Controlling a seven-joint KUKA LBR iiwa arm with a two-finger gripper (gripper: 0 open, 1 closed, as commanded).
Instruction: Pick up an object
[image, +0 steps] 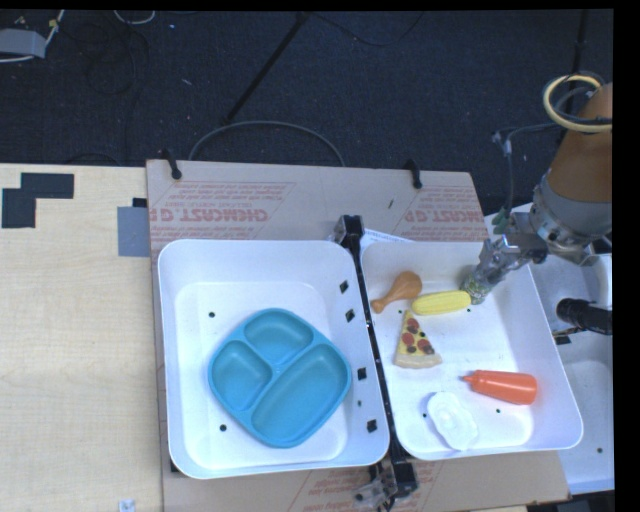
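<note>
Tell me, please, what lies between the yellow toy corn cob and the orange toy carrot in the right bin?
In the camera view, only bare white bin floor lies between the yellow toy corn cob and the orange toy carrot.

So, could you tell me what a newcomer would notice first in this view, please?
Probably the blue plate, alone in the left bin. Next, the toy food in the right bin: a drumstick, corn, a pizza slice, an orange carrot and a white piece. The end effector sits at the corn's right end.
</note>
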